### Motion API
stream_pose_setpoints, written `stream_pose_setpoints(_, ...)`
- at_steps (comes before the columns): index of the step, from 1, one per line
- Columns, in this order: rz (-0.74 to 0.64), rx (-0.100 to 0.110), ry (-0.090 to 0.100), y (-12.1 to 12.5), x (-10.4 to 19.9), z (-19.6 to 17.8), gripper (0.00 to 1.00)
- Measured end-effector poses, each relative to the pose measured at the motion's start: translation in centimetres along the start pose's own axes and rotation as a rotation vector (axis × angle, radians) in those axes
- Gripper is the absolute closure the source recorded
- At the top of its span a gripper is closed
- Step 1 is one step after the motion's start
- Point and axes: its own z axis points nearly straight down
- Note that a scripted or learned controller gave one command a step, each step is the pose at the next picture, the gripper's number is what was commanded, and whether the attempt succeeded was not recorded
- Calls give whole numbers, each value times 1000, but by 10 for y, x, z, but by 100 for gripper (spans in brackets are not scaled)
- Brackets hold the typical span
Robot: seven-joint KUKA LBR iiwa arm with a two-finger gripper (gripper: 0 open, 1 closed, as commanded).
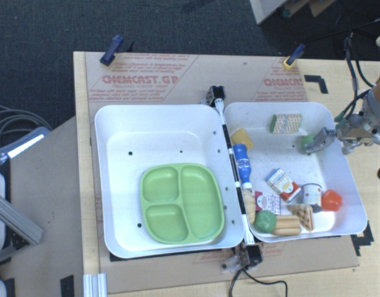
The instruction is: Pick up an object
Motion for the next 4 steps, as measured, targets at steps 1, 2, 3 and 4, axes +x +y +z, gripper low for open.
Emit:
stream_pose_setpoints(1, -1, -1, 0, 64, 34, 29, 0)
stream_pose_setpoints(2, 1, 1, 0, 26, 4, 132, 0)
stream_pose_setpoints(3, -1, -3, -1, 113, -16, 82, 0)
stream_pose_setpoints(4, -1, 3, 5, 62, -21, 126, 0)
